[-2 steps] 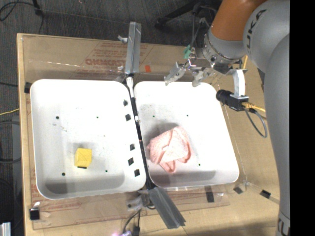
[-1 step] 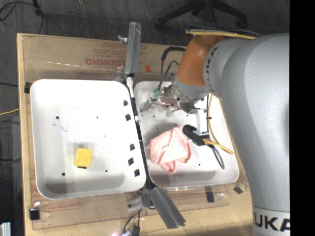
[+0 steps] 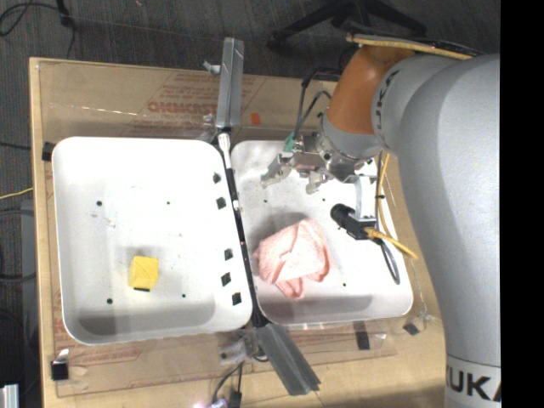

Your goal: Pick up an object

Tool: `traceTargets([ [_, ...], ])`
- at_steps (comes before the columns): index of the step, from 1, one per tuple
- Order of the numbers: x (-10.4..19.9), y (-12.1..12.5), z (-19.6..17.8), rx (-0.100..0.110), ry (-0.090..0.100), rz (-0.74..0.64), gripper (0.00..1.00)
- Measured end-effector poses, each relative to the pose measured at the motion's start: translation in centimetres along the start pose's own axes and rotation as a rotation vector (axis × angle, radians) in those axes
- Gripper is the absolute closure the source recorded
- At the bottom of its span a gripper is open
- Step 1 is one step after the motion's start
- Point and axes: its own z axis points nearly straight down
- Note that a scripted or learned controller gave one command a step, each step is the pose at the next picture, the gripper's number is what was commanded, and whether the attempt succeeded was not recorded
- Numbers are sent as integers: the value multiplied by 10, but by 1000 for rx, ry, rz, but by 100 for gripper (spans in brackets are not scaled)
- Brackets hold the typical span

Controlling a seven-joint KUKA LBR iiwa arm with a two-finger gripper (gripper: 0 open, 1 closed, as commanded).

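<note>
Lying crumpled toward the near half of the right-hand bin (image 3: 374,289), the pink cloth (image 3: 293,258) is the likeliest thing to be picked. It rests on the bin floor, untouched and well clear of the bin's far wall. The other candidate, a small yellow block (image 3: 143,273), sits alone in the near part of the left-hand bin (image 3: 127,195), well apart from everything else.

The end effector (image 3: 295,177) hangs over the far part of the right-hand bin, beyond the cloth and not touching it. Its fingers look spread, with nothing between them (the slanted view makes the exact gap hard to read). By that showing the task is at its start. Nothing is lifted or gripped, and the approach, the closing and the lift all remain.

As for room, bare white floor lies between the end effector and the cloth, so a short move toward the near side looks unobstructed. The cloth's left edge lies just beside the raised divider (image 3: 231,228) between the bins, which could crowd a finger on that side. Its right and far sides are more open. The grey arm (image 3: 442,185) covers the desk (image 3: 51,100) on the right.
</note>
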Motion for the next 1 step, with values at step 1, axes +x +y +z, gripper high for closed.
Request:
traceTargets([
  [1, 16, -38, 52, -4, -3, -285, 0],
])
